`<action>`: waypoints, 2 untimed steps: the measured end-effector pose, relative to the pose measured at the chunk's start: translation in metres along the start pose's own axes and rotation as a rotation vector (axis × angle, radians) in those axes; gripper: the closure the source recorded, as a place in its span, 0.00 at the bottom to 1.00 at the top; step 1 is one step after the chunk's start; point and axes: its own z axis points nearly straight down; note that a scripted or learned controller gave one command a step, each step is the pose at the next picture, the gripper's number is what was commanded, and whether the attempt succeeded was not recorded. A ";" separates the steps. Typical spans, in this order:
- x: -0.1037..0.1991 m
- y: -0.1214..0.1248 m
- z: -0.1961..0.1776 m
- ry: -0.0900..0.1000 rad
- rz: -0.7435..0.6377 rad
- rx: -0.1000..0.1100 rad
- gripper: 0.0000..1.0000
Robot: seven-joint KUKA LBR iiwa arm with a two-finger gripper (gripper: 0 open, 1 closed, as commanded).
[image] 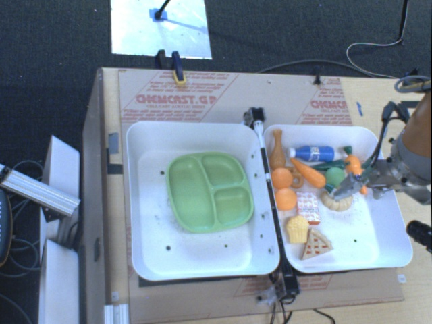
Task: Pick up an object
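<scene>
Camera view: cardboard-topped bench [202, 93] on dark carpet [54, 39]

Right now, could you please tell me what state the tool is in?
Tool: low in the right bin among the toy food; whether it grips anything cannot be told.

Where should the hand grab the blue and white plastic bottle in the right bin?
Probably across the blue and white plastic bottle at its blue mid-body, coming straight down. It lies on its side, long axis running left-right near the far wall of the right white bin, so fingers closing front-to-back span its narrow width. The long orange toy carrot lies close in front, leaving little finger room.
</scene>
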 end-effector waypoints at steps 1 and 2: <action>-0.022 0.052 0.052 -0.001 0.002 0.000 0.00; -0.001 0.147 0.138 0.000 0.000 0.000 0.00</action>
